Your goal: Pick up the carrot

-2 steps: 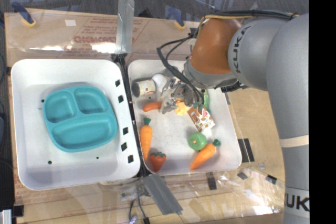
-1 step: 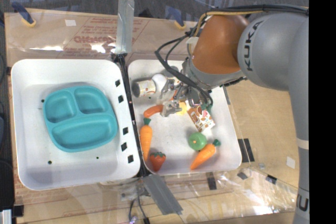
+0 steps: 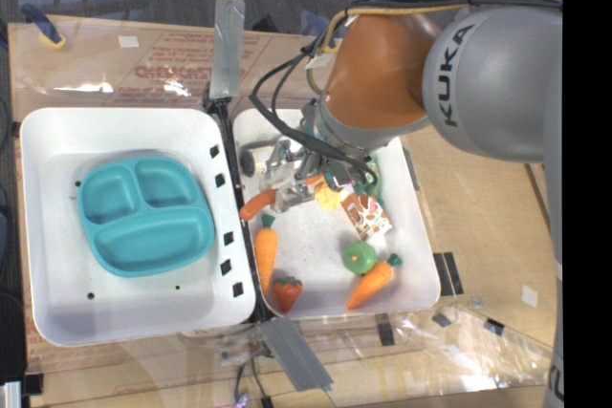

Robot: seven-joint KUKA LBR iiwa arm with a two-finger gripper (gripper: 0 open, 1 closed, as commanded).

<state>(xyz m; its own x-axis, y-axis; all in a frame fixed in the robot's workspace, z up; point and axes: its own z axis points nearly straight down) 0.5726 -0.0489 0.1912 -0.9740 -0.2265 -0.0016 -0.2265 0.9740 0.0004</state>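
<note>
Gripper [image 3: 284,182] low in right bin [image 3: 421,234], over a carrot [image 3: 256,204] at the left wall (finger state unreadable).

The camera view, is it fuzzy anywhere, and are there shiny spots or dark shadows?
In the camera view, the gripper and the toys just under it look soft and smeared, so its fingers are hard to read; the carrot by the right bin's left wall is sharper. Glare shines on the clear plastic sheet behind the bins. The blue plate casts a soft shadow.

Orange carrot [image 3: 265,249] lies upright along right bin's left wall.
</note>
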